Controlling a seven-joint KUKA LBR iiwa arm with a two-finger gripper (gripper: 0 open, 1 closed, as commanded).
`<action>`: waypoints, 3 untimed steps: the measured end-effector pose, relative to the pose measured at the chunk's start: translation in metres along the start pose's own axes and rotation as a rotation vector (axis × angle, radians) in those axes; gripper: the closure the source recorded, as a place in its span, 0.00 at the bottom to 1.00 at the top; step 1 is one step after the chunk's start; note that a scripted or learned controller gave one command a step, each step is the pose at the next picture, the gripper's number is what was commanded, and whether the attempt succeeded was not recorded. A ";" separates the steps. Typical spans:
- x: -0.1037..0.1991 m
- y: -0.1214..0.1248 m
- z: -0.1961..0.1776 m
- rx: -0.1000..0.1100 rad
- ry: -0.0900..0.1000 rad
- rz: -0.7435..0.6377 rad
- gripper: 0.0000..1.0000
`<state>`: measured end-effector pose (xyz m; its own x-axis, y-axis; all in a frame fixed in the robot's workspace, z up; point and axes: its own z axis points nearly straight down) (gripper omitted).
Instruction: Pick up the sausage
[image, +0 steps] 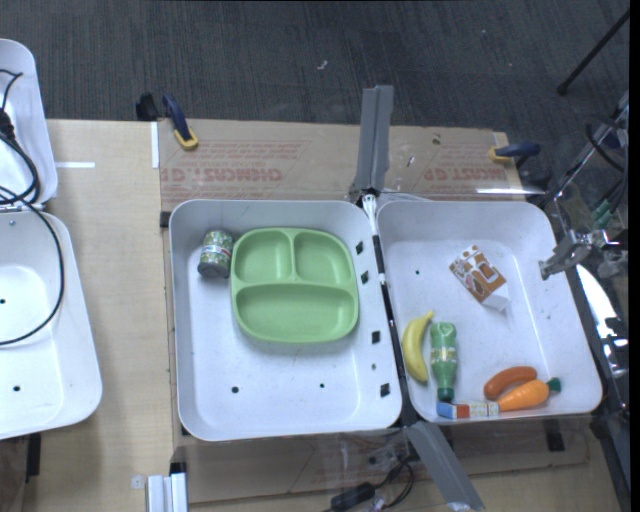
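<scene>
Pincer (562, 255) at far right, partly seen, arm mostly out of frame

2 bins (190, 300), 1 plate (295, 285), 1 can (214, 253), 1 banana (416, 347), 1 sausage (509, 380).

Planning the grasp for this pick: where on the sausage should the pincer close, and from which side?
Grip the sausage at its middle, coming straight down from above. It lies flat and slanted in the right bin, with the carrot tight against its lower side, so close across its short width, one finger slipping between them.
</scene>
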<state>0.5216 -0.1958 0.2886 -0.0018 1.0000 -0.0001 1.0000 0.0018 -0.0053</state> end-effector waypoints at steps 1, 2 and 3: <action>0.010 -0.012 0.174 0.002 0.002 0.285 0.00; 0.028 -0.044 0.200 0.001 0.002 0.260 0.00; 0.028 -0.044 0.193 0.005 0.003 0.264 1.00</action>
<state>0.4763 -0.1680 0.0958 0.2591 0.9659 0.0004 0.9658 -0.2591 -0.0101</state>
